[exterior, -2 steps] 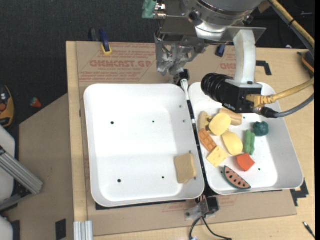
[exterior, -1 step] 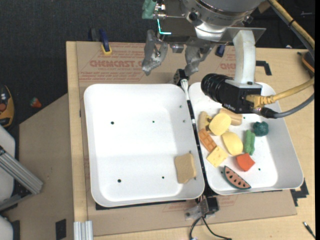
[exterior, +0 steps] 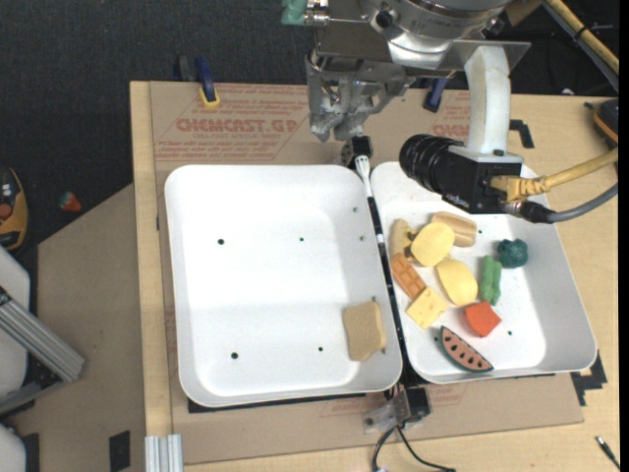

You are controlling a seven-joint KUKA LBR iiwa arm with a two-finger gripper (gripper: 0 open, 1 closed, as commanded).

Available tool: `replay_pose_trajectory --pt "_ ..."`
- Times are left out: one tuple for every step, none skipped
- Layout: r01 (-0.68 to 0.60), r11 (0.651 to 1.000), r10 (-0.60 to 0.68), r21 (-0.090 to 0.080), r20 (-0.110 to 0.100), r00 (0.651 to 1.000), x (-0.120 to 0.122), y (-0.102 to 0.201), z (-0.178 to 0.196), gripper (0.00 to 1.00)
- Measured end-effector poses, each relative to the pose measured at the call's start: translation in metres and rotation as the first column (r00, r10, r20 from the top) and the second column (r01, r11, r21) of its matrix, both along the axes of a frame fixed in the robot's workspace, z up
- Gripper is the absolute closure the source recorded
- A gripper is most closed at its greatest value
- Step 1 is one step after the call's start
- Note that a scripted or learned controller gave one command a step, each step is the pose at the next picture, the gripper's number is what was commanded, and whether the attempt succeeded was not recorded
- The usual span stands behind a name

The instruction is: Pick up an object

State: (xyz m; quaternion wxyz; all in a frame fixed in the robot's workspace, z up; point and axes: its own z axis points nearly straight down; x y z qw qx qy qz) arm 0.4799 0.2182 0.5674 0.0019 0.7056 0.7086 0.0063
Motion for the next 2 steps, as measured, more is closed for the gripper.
replay_pose_trajectory --pt "0.0 1.0 0.0 -0.001 -0.001 1.0 0.0 0.0 -0.001 0.0" --pt "-0.001 1.0 0.001 0.001 0.003 1.0 0.0 0.001 0.01 1.0"
